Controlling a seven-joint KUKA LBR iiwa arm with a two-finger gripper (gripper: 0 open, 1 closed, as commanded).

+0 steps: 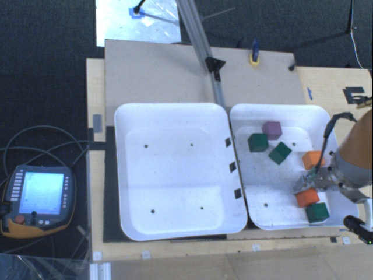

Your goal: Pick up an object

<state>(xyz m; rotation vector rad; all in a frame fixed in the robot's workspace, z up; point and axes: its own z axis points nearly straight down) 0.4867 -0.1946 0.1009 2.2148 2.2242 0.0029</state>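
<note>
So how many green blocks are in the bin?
3, all in the right bin: one beside the purple block, one mid-bin, one at the near right corner. The arm may hide more.

One fixed camera, high above the bench, looking down at a slant.

The two shallow white plastic bins sit in the middle of the frame, the left bin (172, 171) and the right bin (280, 168) side by side. The brown cardboard-coloured bench top (157, 69) stretches toward the upper edge, and dark carpeted floor (41, 51) fills the left side and top. The grey arm with its orange band (355, 150) enters at the right edge. The view stands far enough back to take in a handheld control pendant with a lit screen (38, 200) at lower left.
</note>
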